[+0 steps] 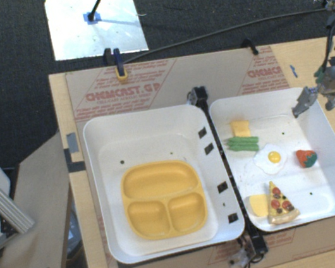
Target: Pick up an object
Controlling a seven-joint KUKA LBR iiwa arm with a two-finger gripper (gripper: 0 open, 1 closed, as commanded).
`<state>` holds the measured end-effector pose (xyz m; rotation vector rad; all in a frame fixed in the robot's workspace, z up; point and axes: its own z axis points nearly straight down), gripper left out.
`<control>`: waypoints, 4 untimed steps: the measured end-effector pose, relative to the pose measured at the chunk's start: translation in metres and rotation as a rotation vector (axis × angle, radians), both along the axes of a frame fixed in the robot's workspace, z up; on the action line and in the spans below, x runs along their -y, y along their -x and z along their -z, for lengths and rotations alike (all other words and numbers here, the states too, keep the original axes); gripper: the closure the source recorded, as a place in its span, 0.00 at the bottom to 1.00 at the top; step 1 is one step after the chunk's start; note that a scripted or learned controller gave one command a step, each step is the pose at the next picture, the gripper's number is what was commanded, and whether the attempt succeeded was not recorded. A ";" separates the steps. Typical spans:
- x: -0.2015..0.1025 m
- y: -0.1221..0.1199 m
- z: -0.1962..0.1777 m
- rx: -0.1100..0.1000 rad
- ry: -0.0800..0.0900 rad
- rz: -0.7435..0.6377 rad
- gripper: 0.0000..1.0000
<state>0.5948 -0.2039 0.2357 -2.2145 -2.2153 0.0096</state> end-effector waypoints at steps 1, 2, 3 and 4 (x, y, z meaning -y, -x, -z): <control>-0.001 -0.003 -0.008 0.013 0.003 -0.003 0.00; 0.001 -0.013 0.046 0.012 0.003 -0.003 0.00; -0.004 -0.015 0.087 0.012 0.003 -0.006 0.00; -0.002 -0.016 0.127 0.012 0.003 -0.003 0.00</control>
